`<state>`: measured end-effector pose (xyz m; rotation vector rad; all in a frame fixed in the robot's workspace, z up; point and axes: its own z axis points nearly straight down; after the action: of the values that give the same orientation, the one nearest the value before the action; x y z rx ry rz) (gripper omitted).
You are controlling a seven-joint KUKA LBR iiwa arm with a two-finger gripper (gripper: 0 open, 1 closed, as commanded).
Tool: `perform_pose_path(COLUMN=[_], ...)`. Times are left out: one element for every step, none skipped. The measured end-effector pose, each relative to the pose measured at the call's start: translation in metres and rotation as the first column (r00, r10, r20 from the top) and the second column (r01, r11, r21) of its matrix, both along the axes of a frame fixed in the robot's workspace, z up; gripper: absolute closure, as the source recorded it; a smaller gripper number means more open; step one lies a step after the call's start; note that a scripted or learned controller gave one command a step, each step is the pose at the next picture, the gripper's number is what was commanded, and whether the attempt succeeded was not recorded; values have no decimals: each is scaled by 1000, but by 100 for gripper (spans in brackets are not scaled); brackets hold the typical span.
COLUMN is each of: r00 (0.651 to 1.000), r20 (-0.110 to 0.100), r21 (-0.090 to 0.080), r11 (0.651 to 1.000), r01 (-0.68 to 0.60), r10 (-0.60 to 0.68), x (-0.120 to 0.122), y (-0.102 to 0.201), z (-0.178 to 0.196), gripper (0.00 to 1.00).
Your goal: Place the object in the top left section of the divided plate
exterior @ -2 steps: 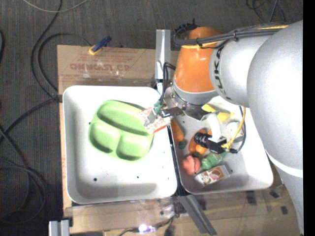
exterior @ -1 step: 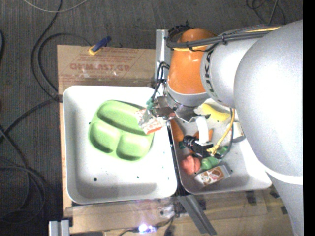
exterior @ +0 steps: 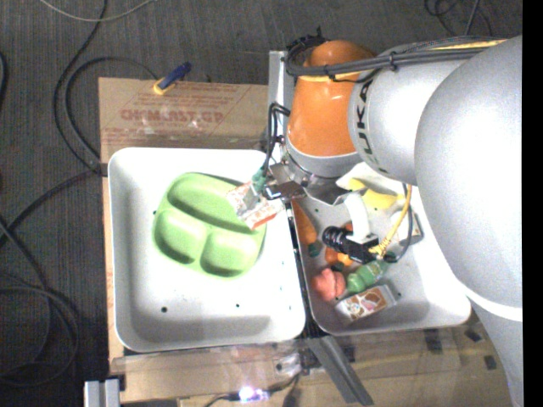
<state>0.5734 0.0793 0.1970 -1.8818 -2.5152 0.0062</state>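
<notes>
One glossy, three-lobed green plate

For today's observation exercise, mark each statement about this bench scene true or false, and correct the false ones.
1. The green divided plate lies in the left bin. True.
2. The plate is turned upside down on the floor. False: it lies inside the bin, sections facing up.
3. A small packet sits at the gripper, over the plate's right edge. True.
4. The right bin holds several small items, including a green bottle. True.
5. The arm reaches in from the left. False: it comes from the right.
6. The band above the wrist is blue. False: it is orange.
</notes>
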Motion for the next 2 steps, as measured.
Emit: perform_pose_path(r00=[989,952], r20=[-1,2], r21=[2,2], r11=[989,952], r01=[-148,-305], r10=[148,305], x=[-23,-30], y=[-2,19], z=[-14,1], gripper=[100,100])
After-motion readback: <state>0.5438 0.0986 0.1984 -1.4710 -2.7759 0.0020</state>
